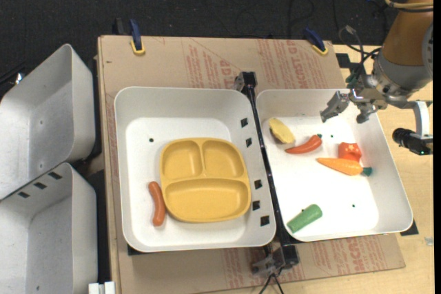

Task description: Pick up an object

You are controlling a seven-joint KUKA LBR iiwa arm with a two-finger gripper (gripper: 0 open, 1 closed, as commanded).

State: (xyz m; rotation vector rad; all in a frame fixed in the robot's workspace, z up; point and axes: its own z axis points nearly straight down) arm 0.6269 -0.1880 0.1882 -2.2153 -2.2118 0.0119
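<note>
The right bin (389,217) holds a pale yellow piece (281,130), a red chili pepper (304,145), a red piece (349,150), an orange carrot (342,166) and a green cucumber (304,217). My gripper (349,109) hangs over the bin's upper right part, fingers spread open, nothing between them. It is above and to the right of the chili pepper and apart from every item.
The left bin (131,148) holds a yellow sectioned plate (204,179) and a reddish sausage (158,203) lying to the plate's left. White tubs (41,148) stand beyond the bench's left edge. Cables run near the arm at the right.
</note>
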